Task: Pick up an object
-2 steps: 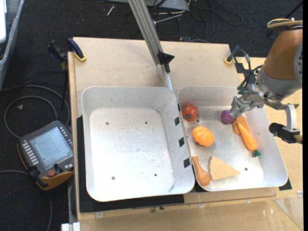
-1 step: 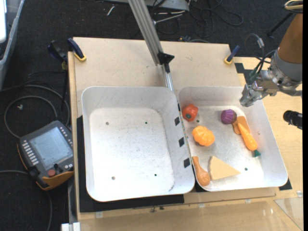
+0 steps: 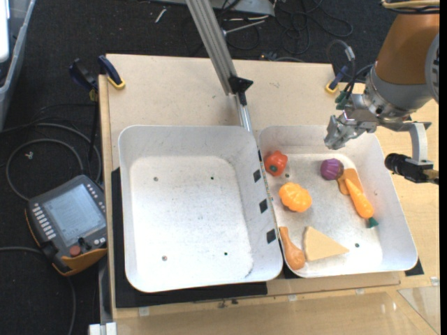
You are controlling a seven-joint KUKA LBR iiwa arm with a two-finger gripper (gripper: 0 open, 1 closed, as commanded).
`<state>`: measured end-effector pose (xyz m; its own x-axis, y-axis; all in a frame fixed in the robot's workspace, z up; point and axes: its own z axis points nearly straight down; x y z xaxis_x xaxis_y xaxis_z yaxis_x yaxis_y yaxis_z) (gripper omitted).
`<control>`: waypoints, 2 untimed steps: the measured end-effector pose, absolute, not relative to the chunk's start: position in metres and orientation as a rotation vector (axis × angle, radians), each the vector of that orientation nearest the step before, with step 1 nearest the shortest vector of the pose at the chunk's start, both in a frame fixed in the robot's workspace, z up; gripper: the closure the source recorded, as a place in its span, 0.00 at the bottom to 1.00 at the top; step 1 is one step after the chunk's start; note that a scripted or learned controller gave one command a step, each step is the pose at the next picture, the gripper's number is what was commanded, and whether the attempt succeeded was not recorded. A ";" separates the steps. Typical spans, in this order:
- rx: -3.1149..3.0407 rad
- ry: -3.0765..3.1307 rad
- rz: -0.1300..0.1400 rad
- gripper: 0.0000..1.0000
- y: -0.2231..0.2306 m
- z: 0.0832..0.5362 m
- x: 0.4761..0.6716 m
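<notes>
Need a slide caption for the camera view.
Gripper above right bin holding toy foods; left bin beside it.

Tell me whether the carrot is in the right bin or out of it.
In. The carrot lies flat on the floor of the right bin, inside its rim, next to the purple ball.

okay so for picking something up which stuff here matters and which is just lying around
Belongs to the job:
tool
right bin
red pepper
orange pumpkin
purple toy
carrot
tan wedge
orange drumstick

Just lying about:
left bin
teach pendant
corner clamps
floor cables
</notes>
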<state>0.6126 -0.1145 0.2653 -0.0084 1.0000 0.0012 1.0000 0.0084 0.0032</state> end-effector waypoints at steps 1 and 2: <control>2.212 2.232 0.001 1.00 -0.062 0.250 0.628; 2.211 2.230 0.004 1.00 -0.008 0.257 0.635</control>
